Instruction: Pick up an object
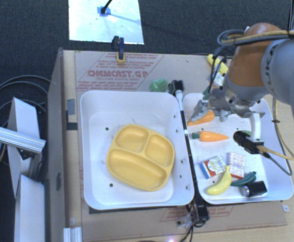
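Reaching in from the right, the grey arm with the orange band holds its fingers (211, 110) low over the far-left corner of the right-hand shallow white bin (283, 185), just above a small orange carrot-shaped toy (202, 119) that lies against the bin's left wall. The toy sits directly under and slightly toward the near side of the fingers, its long axis slanting from near-left up to far-right. Whether the fingers are spread or closed cannot be told, since the wrist hides them, and nothing can be seen held between them. A second orange plastic carrot (213, 136) lies just nearer, long axis running left to right, its point toward the right. A yellow divided plastic tray (140, 157) rests in the left-hand white bin (94, 135).
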You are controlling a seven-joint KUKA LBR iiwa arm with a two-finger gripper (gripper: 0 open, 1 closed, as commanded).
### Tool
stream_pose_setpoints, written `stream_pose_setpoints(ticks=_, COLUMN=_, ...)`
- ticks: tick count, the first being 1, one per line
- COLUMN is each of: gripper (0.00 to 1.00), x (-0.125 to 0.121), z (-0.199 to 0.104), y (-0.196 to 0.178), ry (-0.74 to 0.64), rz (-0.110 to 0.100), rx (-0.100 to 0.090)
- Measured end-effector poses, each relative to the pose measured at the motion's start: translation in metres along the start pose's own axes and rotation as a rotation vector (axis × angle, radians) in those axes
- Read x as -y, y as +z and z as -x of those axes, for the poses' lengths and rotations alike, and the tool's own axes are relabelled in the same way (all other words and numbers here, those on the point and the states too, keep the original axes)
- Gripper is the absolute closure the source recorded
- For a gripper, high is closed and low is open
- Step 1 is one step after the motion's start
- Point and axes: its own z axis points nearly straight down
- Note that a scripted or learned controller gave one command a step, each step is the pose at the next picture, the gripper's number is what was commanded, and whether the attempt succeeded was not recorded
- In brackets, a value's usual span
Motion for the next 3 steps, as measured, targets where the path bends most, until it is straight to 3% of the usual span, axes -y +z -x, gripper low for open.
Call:
stream_pose_setpoints(ticks=1, gripper=0.0, x=0.026, z=0.051, y=0.07, ry=0.008, rz=-0.008, rx=0.002)
stream_pose_setpoints(ticks=2, gripper=0.0, x=-0.016, z=0.042, y=0.107, ry=-0.001, rz=0.0, rx=0.001)
stream_pose_setpoints(ticks=3, gripper=0.0, x=0.014, z=0.058, y=0.105, ry=0.004, rz=-0.004, rx=0.001)
